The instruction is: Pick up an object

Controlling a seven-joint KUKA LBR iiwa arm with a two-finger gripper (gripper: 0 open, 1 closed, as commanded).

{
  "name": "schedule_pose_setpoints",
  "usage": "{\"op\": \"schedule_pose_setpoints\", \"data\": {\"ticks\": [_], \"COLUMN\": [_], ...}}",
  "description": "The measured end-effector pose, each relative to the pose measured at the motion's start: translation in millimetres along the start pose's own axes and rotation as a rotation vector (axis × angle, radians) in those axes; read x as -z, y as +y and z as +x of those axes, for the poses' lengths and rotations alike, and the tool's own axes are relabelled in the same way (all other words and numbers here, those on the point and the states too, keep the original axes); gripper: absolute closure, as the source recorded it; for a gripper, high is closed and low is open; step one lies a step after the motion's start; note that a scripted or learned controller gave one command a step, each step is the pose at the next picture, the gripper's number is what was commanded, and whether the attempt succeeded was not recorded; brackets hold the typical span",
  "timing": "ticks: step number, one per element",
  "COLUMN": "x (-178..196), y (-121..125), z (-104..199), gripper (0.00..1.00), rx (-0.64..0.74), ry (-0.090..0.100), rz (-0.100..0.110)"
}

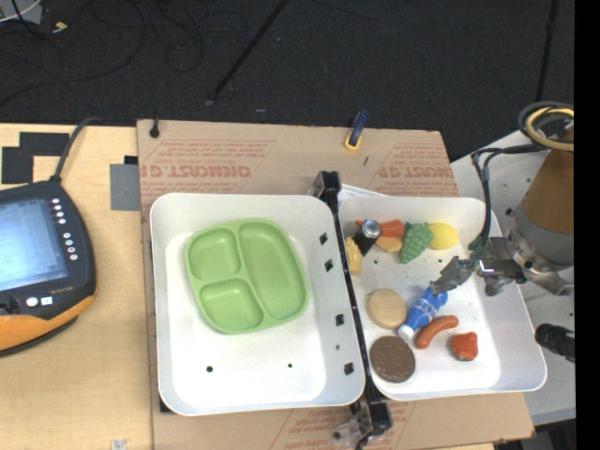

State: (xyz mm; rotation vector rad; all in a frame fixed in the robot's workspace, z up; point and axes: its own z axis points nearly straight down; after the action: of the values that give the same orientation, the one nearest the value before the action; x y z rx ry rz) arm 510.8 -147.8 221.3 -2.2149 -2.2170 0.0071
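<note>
Blue bottle lies tilted in right bin, betw. tan bun and red sausage. End effector just above bottle's upper end; can't tell how far open or if gripping. Green tray in left bin.

Robotics lab, teach pendant, floor cables

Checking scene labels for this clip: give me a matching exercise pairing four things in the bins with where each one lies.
Things:
1. green divided tray
2. brown round disc
3. yellow lemon-like piece
4. blue bottle

Places:
A. near corner of the right bin
B. far side of the right bin
C. in the left bin
D. beside the hand, mid right bin

Pairs: 1-C, 2-A, 3-B, 4-D
</note>
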Motion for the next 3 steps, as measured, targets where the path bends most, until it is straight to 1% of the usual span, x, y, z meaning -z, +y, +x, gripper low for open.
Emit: {"op": "schedule_pose_setpoints", "data": {"ticks": [1,2,3], "x": [-61,-113,-135], "y": [-5,-14,-13], "z": [-5,2,4], "gripper": [0.00,0.00,0.00], "rx": [0.000,0.000,0.000], "ry": [0.001,0.001,-0.001], "rz": [0.001,-0.004,-0.006]}}
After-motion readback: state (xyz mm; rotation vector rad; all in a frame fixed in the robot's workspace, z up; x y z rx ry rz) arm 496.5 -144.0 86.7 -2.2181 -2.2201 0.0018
